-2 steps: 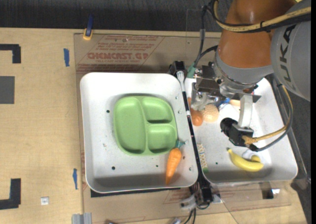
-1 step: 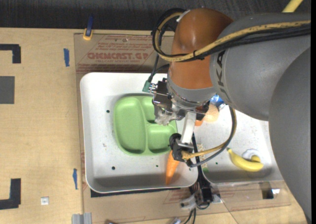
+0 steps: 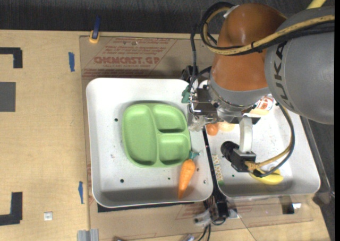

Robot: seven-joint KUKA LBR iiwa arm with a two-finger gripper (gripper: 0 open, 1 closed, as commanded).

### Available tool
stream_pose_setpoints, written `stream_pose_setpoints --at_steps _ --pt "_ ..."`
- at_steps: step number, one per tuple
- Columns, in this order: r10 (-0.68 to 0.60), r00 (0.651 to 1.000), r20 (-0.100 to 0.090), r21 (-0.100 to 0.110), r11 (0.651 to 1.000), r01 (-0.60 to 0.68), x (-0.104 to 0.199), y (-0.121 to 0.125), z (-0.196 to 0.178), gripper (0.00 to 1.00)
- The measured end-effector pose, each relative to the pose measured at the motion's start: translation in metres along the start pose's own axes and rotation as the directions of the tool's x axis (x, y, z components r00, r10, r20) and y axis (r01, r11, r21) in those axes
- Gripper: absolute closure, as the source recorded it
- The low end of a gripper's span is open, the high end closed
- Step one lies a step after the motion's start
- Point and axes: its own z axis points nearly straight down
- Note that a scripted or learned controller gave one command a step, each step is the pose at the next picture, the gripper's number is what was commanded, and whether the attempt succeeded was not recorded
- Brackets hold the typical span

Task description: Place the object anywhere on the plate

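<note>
A green divided plate (image 3: pixel 155 134) lies in the left bin (image 3: pixel 103 128), with three compartments. An orange toy carrot (image 3: pixel 186 175) with a green top lies just off the plate's lower right corner, on the bin floor near the divider. My gripper (image 3: pixel 222 122) hangs over the left edge of the right bin, beside the plate's right rim, mostly hidden under the orange and grey wrist. Small orange pieces (image 3: pixel 213 128) show right below it; whether they are held is unclear.
In the right bin (image 3: pixel 297 181) a yellow banana-like object (image 3: pixel 268 178) lies at the front, and a red-and-white item (image 3: pixel 263 105) peeks out by the wrist. A black cable part (image 3: pixel 232 154) hangs from the arm. Cardboard covers the bench behind the bins.
</note>
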Motion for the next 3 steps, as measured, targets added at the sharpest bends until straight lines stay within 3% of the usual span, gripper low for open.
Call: stream_pose_setpoints --at_steps 1,2,3 --pt "0.172 0.985 0.001 0.005 0.985 -0.172 0.063 -0.018 0.062 1.00" --pt "0.253 0.967 -0.006 -0.007 0.967 -0.253 0.121 0.000 0.011 1.00" --pt "0.331 0.944 0.007 0.006 0.944 -0.331 0.120 0.053 0.099 1.00"
